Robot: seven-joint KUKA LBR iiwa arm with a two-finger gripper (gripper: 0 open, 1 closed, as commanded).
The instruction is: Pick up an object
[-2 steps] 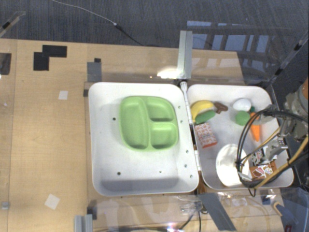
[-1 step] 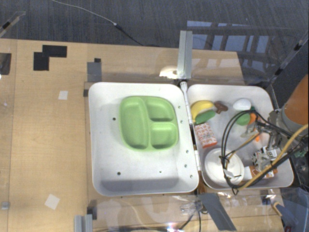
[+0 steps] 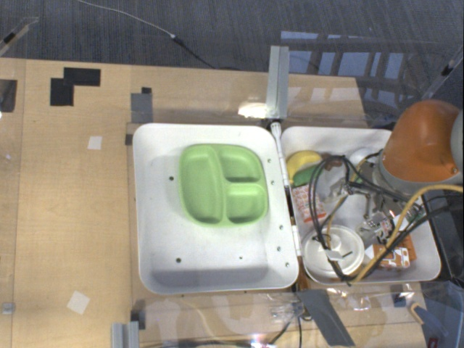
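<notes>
**Orange-banded arm leans over crowded right bin**

Wooden bench (image 3: 65, 216) carries two shallow white bins side by side. At nine o'clock from centre, the left bin (image 3: 163, 267) holds a pale green divided tray (image 3: 221, 184), lying flat toward the bin's twelve o'clock half. At three o'clock, the right bin (image 3: 428, 267) sits under the grey arm (image 3: 424, 147), whose orange band dominates that corner, with black cables (image 3: 319, 194) looping beneath it. The gripper (image 3: 373, 220) hangs amid the clutter; how its fingers stand, and whether they hold anything, cannot be told. A round white container (image 3: 335, 256) rests at the bin's six o'clock, a yellow-green object (image 3: 303, 164) at its eleven o'clock corner, and a small printed packet (image 3: 399, 256) lies at five o'clock.
</notes>
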